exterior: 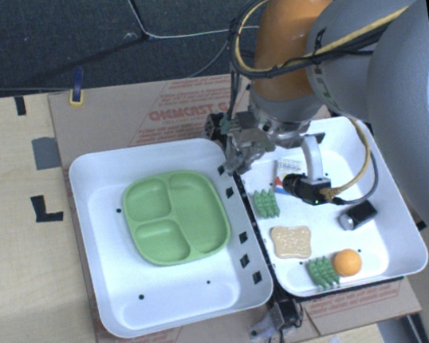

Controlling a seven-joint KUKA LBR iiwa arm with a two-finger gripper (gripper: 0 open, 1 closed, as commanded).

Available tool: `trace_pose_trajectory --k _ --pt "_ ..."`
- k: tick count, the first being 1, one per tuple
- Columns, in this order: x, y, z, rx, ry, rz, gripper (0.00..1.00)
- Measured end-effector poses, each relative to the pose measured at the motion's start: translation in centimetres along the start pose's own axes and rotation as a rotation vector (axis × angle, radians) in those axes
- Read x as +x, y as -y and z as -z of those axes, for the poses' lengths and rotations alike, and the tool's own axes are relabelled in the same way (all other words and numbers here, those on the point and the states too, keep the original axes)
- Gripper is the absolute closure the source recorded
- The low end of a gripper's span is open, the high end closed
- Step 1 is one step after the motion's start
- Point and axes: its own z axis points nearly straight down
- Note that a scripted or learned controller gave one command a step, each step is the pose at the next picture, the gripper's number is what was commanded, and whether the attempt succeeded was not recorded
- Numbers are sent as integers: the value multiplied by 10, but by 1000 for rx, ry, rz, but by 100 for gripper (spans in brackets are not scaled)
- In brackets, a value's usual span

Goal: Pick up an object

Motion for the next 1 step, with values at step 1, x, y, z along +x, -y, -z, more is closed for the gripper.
trace_pose_trajectory --k 1 --pt "46 -3 2 -1 -1 0 100"
